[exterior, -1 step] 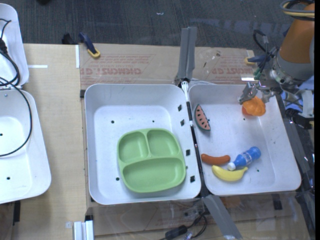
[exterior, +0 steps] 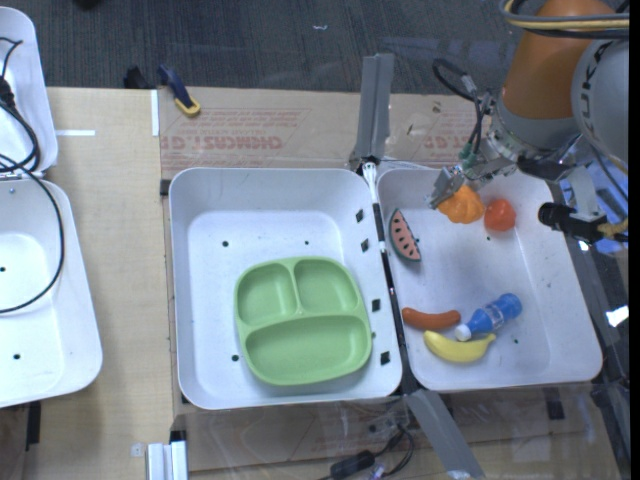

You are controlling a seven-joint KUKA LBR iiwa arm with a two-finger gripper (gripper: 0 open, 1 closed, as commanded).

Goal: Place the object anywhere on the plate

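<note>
A green plate with three compartments lies in the left bin. The right bin holds a watermelon slice, an orange lumpy toy, a red-orange ball, a sausage, a banana and a blue bottle. My gripper hangs at the back of the right bin, right over the upper left side of the orange toy and touching or nearly touching it.
The arm's orange band and grey wrist loom over the right bin's back right corner. A metal divider post stands between the bins at the back. Another white bin with black cables sits at far left.
</note>
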